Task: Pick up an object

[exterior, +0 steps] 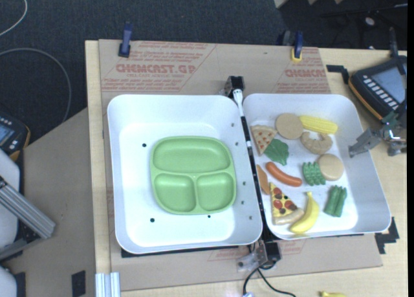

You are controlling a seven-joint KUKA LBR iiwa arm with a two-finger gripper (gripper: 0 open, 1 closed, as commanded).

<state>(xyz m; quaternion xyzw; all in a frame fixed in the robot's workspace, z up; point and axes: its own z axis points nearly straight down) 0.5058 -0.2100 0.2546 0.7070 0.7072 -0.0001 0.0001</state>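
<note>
— While the pincer hangs over the right bin's far edge with its fingers apart and nothing between them, where does a likely object lie?

— Banana, front of that bin, touching the pizza slice and beside a green vegetable.

— How would it handle?

— Probably light, stiff and rather slick; take it across the narrow middle of its curve. The green tray sits in the left bin.
</note>
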